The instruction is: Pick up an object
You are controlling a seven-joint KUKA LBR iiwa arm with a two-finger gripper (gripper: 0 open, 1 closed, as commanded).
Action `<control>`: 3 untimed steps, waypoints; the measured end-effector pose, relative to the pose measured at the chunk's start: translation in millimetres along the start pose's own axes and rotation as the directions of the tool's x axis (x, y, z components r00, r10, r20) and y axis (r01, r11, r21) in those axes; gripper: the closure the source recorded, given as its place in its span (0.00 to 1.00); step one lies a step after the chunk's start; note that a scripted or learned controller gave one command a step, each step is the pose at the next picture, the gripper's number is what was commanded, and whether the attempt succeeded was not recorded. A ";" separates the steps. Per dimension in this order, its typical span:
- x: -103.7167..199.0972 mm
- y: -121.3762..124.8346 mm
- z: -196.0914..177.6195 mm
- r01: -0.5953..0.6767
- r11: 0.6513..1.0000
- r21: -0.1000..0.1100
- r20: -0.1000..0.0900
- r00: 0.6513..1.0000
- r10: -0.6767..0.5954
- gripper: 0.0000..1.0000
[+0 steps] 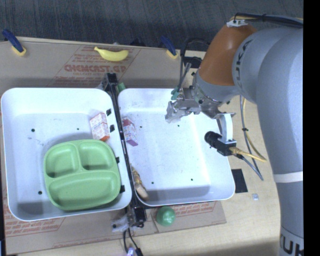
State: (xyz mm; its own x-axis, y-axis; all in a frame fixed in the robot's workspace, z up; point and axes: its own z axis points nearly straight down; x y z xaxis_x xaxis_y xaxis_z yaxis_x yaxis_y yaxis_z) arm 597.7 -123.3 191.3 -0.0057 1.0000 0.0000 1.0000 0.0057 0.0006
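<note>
My gripper (174,112) hangs over the upper middle of the right bin (202,188), with nothing visibly held. A small red and purple packet (129,132) lies by that bin's left wall, well left of the gripper. A tan object (139,186) rests in the bin's lower left corner. In the left bin (21,111) sit a green divided tray (82,173) and a small orange and white carton (98,126) just above it.
A yellow banana (112,53) lies on the cardboard behind the bins. In front of the right bin rests a green ball (165,215). Black clips (112,81) join the bins along their shared wall. The arm's grey body (272,100) covers the right side.
</note>
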 end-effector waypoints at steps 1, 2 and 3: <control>73.4 -30.2 -0.3 0.003 1.000 0.004 0.000 1.000 -0.003 1.00; 72.8 -30.2 -0.3 0.002 1.000 0.003 0.001 1.000 -0.002 0.00; 20.1 10.9 15.9 -0.003 1.000 0.003 0.000 1.000 0.003 0.00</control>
State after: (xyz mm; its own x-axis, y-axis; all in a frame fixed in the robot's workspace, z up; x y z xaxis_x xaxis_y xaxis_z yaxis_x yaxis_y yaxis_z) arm 608.4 -103.2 175.5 -0.0031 1.0000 -0.0005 1.0000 0.0031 -0.0021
